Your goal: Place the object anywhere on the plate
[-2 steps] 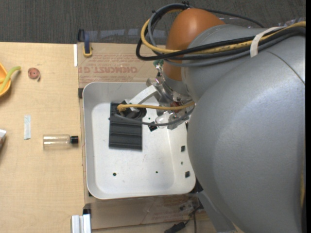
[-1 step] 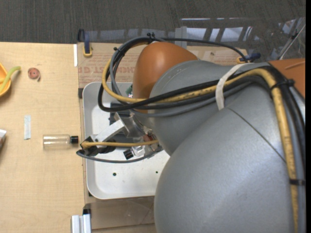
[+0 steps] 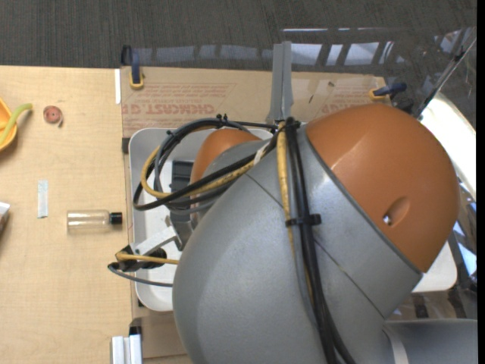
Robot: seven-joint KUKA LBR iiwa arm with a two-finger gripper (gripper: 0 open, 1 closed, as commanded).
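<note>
Arm (image 3: 318, 264) over white bin (image 3: 140, 154), clear bottle (image 3: 92, 219) on bench left; pincer state impossible to tell.

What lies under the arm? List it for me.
Under the arm lies the white bin, with its left rim and a corner of floor showing. Black and yellow cables cross it. The arm covers the rest, so any contents are hidden.
</note>
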